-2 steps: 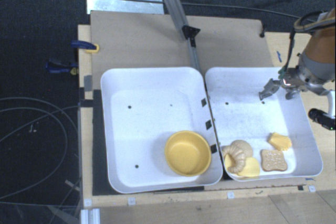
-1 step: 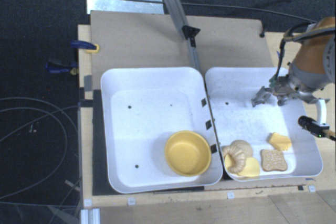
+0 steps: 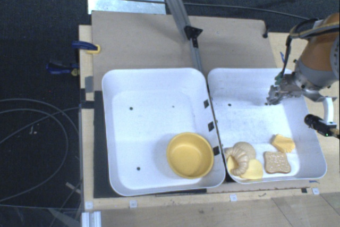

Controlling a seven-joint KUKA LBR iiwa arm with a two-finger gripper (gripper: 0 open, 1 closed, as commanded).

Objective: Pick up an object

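Looking down at a slant, the bench is shown with its contents, listed from largest to smallest.

Bench: a flat tan board (image 3: 143, 40) on which two shallow white plastic bins are seated side by side, touching along their inner walls.

Left bin (image 3: 122, 87): one item is contained, near its front right corner.

Right bin (image 3: 249, 125): four small items are clustered along its front edge.

Arm: the grey arm with an orange band (image 3: 319, 50) is seen entering from the right, over the right bin's far right part.

Yellow round plastic bowl (image 3: 190, 154): set upright on the left bin's floor, close to the dividing wall.

Beige croissant-shaped toy (image 3: 241, 156): lying in the right bin's front left corner, touching the yellow slice.

Pale yellow flat slice (image 3: 255, 170): lying just right of the croissant.

Brown square cracker-like piece (image 3: 277, 162): lying between the slice and the wedge.

Yellow cheese-like wedge (image 3: 283, 143): lying behind the cracker, near the right wall.

Gripper (image 3: 273, 97): held low over bare bin floor, well apart from all four items; whether it is apart or together cannot be told.
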